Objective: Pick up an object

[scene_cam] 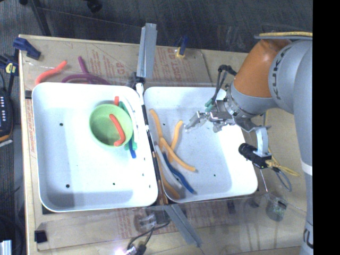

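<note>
Over the right bin (234, 179) the gripper (195, 120) hangs with its two thin fingers spread apart and nothing between them. It sits just beside the top end of a short orange strip (177, 134). More long orange strips (178, 157) and a blue one (175, 174) lie near the bin's left wall. In the left bin (69, 190) sits a green bowl (110, 125) with a red strip (118, 124) in it (other colored bits poke out beside it). Nothing is picked up yet. I think the grab and the lift are both left to do.
</note>
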Controlling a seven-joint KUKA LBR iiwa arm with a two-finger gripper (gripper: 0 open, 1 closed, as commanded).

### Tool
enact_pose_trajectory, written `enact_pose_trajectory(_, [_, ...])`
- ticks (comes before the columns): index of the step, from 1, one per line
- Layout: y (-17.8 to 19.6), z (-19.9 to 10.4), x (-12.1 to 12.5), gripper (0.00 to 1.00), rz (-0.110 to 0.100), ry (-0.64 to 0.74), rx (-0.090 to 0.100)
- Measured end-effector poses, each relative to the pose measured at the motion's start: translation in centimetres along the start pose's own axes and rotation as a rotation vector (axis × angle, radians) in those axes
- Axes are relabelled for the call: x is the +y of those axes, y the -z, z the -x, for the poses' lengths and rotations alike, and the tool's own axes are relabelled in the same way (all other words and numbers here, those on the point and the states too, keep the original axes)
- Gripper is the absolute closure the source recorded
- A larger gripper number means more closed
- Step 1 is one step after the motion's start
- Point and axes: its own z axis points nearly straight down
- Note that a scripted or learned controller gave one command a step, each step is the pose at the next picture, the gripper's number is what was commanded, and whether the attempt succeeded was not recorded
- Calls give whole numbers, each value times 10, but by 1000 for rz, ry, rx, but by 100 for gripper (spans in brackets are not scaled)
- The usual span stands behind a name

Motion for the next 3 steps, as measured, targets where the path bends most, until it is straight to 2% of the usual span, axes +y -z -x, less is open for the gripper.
enact_pose_trajectory(1, [-97, -32, 15, 0, 9, 144, -4])
enact_pose_trajectory(2, [-88, -31, 14, 100, 5, 148, -5])
enact_pose_trajectory(3, [85, -42, 36, 100, 5, 139, -2])
